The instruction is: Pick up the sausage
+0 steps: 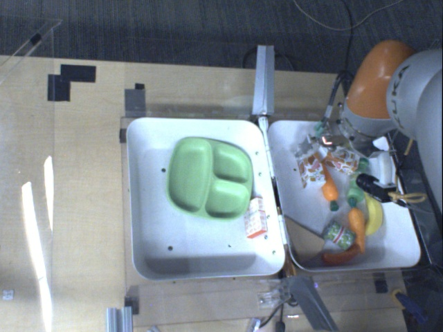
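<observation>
- Two shallow white bins sit side by side on a wooden bench.
- The left bin (142, 206) holds a green divided plate (210, 176) and a small carton (257, 219) just beside it.
- The right bin (294, 147) holds mixed toy food; the reddish sausage (340, 257) lies at its near edge, touching a green can (338, 235).
- The grey arm's gripper (331, 138) hangs over the bin's far side, well apart from the sausage; its grip state cannot be told.

Tray (208, 177) in left bin (149, 254) (carton (256, 221) beside)
</observation>
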You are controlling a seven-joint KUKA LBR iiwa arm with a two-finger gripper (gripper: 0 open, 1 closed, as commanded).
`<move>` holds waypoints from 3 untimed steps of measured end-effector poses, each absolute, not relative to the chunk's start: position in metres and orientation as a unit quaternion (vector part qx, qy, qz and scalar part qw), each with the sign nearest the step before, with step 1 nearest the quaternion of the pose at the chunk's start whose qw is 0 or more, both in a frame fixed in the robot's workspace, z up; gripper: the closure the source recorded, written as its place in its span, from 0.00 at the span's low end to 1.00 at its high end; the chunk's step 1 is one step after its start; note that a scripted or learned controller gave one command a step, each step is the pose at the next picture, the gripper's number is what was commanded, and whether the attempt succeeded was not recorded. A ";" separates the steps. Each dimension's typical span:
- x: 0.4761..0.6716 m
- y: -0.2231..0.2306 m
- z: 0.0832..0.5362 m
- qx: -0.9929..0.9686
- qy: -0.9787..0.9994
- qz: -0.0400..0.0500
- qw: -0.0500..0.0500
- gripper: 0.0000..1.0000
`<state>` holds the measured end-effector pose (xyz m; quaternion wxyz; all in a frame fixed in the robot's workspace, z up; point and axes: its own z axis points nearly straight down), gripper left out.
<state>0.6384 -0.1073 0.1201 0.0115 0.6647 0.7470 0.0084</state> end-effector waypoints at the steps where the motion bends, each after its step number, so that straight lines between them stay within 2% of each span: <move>1: 0.592 -0.107 0.089 0.646 0.763 0.004 0.005 0.00; 2: 0.548 -0.168 0.089 0.644 0.765 0.004 0.005 0.00; 3: 0.557 -0.193 0.123 0.559 0.829 0.003 0.002 0.00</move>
